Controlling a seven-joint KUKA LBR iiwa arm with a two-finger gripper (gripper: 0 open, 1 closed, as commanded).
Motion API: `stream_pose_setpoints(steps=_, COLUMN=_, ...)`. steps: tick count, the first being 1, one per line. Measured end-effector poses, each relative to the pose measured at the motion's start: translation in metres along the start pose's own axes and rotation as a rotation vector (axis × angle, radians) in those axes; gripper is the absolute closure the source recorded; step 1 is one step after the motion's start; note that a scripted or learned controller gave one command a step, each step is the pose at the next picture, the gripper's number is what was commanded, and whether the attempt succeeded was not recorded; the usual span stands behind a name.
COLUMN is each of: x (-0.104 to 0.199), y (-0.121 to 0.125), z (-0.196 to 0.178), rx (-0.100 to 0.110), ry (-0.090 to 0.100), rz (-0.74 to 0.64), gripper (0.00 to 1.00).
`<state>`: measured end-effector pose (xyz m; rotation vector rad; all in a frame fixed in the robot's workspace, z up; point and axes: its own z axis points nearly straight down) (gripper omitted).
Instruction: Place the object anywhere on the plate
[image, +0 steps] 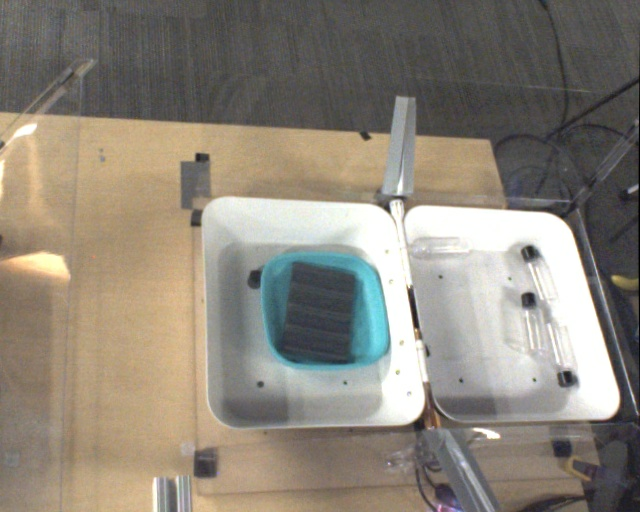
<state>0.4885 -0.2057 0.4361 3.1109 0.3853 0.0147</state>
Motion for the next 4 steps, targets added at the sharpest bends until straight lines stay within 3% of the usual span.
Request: stream_pose_setpoints(steps=4, x=0.0, y=-0.0001, z=0.0002, rx=0.001, ry=-0.001, rz=0.036, gripper=0.0)
